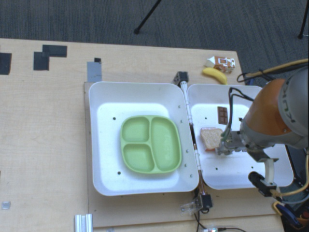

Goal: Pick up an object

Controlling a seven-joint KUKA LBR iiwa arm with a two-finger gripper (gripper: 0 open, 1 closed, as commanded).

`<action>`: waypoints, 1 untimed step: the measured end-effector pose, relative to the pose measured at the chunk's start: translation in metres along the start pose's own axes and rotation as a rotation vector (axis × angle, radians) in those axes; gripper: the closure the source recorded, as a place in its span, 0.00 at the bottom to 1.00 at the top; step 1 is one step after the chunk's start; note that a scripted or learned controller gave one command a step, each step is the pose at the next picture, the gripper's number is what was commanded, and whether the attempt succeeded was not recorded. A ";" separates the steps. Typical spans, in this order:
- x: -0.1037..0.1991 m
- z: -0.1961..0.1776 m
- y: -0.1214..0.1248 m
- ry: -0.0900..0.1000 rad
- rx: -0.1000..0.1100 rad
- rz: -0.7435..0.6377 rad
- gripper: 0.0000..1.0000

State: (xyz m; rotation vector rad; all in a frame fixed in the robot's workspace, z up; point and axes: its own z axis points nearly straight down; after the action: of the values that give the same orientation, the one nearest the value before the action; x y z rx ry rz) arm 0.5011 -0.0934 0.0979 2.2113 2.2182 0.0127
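- As I read the camera view, the gripper (223, 146) sits low in the right bin (285, 175), at the end of the grey arm with its orange band (264, 111) reaching in from the right side.
- The nearest pickable thing is the slice of bread (210, 137), tan with a pale crust, lying flat on the bin floor just left of the gripper and a little toward the far wall. I take it for the object in hand.
- The bread's right edge meets the gripper's metal tip in this view; whether that is real contact or only overlap from the slanted camera, I cannot tell.
- Gripper state: I cannot tell from this angle, and I see nothing held.
- A small reddish patch shows at the bread's lower edge; I cannot say what it is.
- The slice is roughly square, so it offers no clear long axis to line up on.
- A small brown block (222, 113) lies farther back in the same bin, well apart from the gripper.
- The left bin (96, 144) holds a green divided plate (150, 144), across the shared rim from the arm.
- A banana (214, 74) and a small carton (222, 62) rest on the surface beyond the bins.
- Judgement: the coming move turns on a short shift left and slightly back to centre over the slice. A flat slice gives little to pinch, so a miss is likely.
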 end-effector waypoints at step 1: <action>0.000 0.000 0.000 0.000 0.000 0.000 0.00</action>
State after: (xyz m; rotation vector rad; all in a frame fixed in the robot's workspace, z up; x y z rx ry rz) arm 0.5011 -0.0934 0.0978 2.2111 2.2182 0.0126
